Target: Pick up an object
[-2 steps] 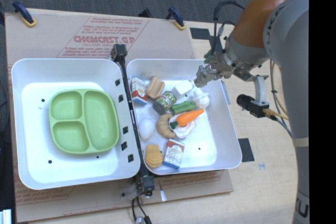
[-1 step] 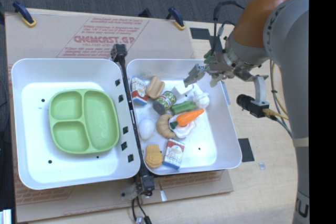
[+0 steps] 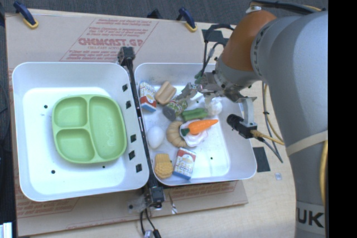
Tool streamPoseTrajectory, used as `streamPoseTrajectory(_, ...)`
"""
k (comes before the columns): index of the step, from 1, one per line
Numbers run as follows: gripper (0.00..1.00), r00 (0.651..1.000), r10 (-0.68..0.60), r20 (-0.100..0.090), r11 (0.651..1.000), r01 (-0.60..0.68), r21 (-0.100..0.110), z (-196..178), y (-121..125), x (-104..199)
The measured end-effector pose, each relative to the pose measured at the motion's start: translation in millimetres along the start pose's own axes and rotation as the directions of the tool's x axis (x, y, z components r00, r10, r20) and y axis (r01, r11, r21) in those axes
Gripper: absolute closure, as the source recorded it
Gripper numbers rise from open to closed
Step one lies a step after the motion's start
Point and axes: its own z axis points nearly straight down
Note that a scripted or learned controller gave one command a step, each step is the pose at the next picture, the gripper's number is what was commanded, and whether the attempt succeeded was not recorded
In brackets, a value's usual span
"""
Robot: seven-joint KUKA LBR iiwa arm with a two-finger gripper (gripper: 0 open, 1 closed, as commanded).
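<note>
The right bin [image 3: 240,161] holds a heap of toy foods: a small milk carton [image 3: 146,96], a tan bun [image 3: 165,92], a dark grey piece [image 3: 170,112], a green vegetable [image 3: 194,114], an orange carrot [image 3: 202,125], a white egg [image 3: 154,135], a tan croissant [image 3: 175,134], a round waffle [image 3: 163,165] and a red-and-blue box [image 3: 184,163]. My gripper [image 3: 187,92] reaches in from the right, low over the back of the heap. It sits just right of the bun and above the green vegetable. Nothing is lifted off the heap.
The left bin [image 3: 28,175] holds a green divided plate [image 3: 89,128]. A black hinge strip [image 3: 134,114] runs between the bins. The arm's grey body and orange band [image 3: 248,36] cover the right bin's back right corner. Cables hang near its right wall [image 3: 268,136].
</note>
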Motion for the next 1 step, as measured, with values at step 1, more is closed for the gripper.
streamPoseTrajectory(1,1.00,1.000,-0.005,-0.003,1.000,0.005,0.003,-9.0,0.5,1.2)
